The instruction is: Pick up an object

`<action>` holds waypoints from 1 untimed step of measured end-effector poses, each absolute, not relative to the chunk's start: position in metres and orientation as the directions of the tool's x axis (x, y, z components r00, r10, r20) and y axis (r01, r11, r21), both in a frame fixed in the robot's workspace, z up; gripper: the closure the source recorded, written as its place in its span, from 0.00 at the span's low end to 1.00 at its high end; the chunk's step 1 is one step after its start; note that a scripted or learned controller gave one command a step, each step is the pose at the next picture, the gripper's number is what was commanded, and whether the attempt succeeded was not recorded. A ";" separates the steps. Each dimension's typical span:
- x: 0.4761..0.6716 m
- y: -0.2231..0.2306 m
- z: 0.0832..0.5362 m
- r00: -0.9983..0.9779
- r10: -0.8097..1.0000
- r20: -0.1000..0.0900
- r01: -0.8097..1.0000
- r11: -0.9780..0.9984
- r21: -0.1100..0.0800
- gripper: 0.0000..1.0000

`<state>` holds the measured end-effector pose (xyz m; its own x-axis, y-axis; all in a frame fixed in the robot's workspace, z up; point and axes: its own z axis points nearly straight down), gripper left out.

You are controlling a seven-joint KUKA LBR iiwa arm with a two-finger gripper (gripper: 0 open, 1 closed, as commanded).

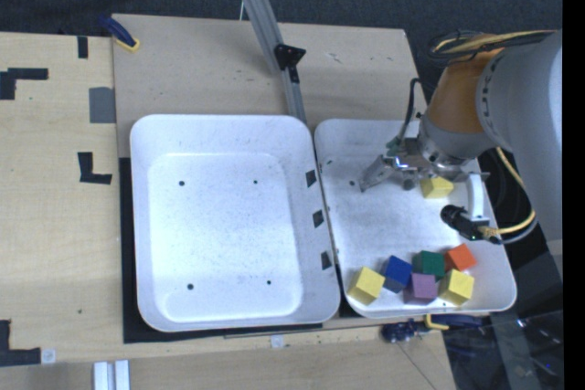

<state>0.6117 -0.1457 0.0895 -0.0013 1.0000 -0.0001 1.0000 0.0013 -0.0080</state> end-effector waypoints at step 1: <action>0.611 -0.145 0.092 -0.001 1.000 -0.001 1.000 0.001 -0.003 0.00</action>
